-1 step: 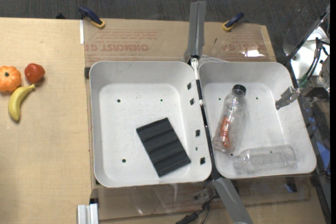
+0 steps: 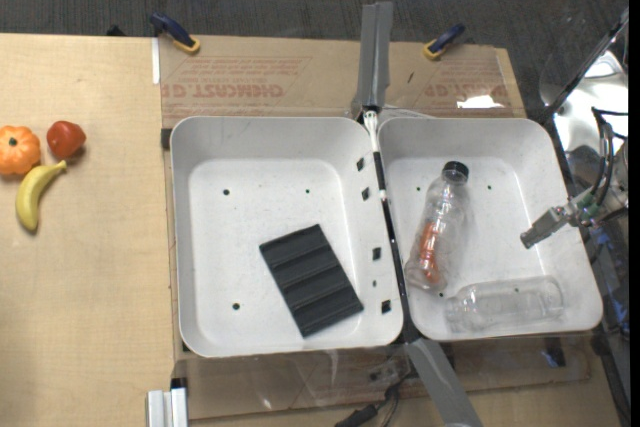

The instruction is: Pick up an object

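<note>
Two shallow white bins sit side by side on a cardboard sheet point(image 2: 240, 80) that is clamped to the surface point(image 2: 80, 315) at its far edge by two clips, one at the far left point(image 2: 175, 32) and one further right point(image 2: 443, 40).

The left bin point(image 2: 200, 155) holds a dark ribbed block point(image 2: 311, 279), lying flat and turned at an angle, in the near right part of the bin floor.

The right bin point(image 2: 520, 140) holds two bottles. A clear bottle with a black cap point(image 2: 438, 227) lies roughly lengthwise near the bin's left wall, cap pointing to the far side, with something orange-red visible inside its lower half. A second clear bottle point(image 2: 505, 305) lies crosswise along the near wall, its left end just beside the base of the first one.

The jaws point(image 2: 540, 230) reach in over the right rim of the right bin, apart from both bottles, with nothing seen between them; whether they are open or closed I cannot tell. Cables and grey arm parts point(image 2: 590, 145) crowd the right edge behind them.

On the bare surface well to the left lie an orange point(image 2: 17, 151), a red tomato-like fruit point(image 2: 66, 139) touching or just beside it, and a banana point(image 2: 36, 195) just in front of them.
</note>
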